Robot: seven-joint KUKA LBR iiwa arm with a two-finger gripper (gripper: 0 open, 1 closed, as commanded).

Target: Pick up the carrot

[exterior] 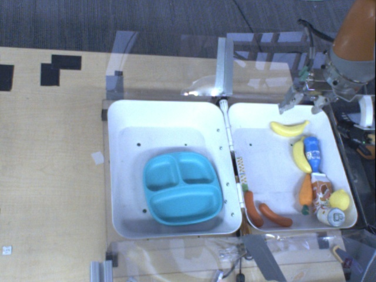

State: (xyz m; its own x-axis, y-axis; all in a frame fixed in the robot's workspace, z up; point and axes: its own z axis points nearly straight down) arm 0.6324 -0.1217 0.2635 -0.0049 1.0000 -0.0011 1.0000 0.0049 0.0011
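Bins sat side by side on the bench, the left bin carrying a blue divided plate toward its near half. The right bin held the food. The carrot lay along that bin's right side, roughly upright in the picture, leaf end toward the near wall, touching a small printed packet on its right. Just beyond it stood a blue bottle overlapping a banana, and a second banana lay near the far wall. A lemon and a tin occupied the near right corner. Two sausages lay by the near wall, one along the divider.

The gripper hung over the bin's far right edge, well apart from the carrot, fingers spread with nothing between them, though the glare there made their tips hard to read. The orange band showed above it.
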